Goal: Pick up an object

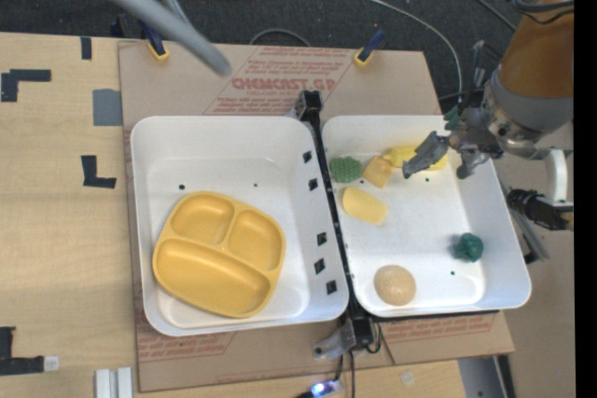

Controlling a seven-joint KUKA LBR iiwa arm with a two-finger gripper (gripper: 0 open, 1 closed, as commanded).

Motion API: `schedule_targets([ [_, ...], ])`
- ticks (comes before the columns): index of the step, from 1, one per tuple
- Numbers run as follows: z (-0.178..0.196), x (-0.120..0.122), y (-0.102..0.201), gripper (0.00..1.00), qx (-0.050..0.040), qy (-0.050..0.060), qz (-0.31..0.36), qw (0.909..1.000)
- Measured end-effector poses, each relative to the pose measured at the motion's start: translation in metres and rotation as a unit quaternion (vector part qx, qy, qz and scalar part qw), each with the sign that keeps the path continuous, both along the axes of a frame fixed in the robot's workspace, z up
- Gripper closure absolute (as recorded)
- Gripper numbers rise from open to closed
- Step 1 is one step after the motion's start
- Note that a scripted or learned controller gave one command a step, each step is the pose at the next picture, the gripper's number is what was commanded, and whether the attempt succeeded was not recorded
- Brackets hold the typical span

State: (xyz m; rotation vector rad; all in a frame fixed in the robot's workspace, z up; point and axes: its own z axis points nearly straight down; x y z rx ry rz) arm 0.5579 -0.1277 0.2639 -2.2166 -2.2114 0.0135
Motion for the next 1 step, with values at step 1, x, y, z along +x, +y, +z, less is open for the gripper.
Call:
schedule_targets([
  [1,0.0065,0.0021,0.0003,0.0,-0.0009,-0.006,0.002,1.0],
])
